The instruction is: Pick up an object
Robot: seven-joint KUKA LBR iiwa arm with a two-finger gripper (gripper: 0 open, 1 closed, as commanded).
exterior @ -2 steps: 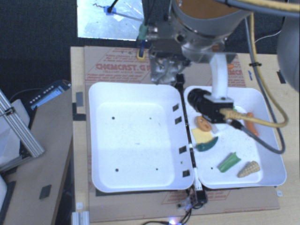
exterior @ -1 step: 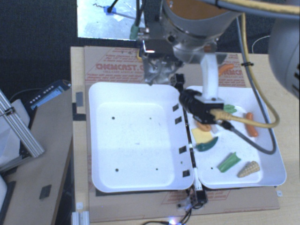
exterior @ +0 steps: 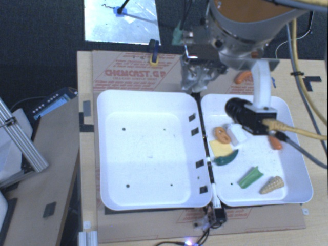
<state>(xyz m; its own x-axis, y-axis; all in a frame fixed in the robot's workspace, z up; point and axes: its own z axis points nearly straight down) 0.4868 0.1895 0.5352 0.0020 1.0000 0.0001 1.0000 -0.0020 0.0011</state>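
Objects for picking all lie in the right bin (exterior: 300, 181): an orange slice (exterior: 222, 134), a yellow wedge (exterior: 219, 148), a dark green piece (exterior: 226, 159), a green pod (exterior: 250, 178) and a corn cob (exterior: 271, 184). None looks lifted, so the pick seems not yet done. The end effector (exterior: 197, 81) hangs over the far rim between the bins; its state I cannot tell. The left bin (exterior: 148, 147) rests on a cardboard-covered worktop (exterior: 128, 72).

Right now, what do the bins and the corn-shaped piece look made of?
The two shallow white bins look like thin moulded plastic: smooth, slightly glossy, with rounded corners and raised rims. The small tan corn-cob-shaped piece in the right bin looks like moulded plastic toy food with a ridged, matte surface, though rubber or foam is possible.
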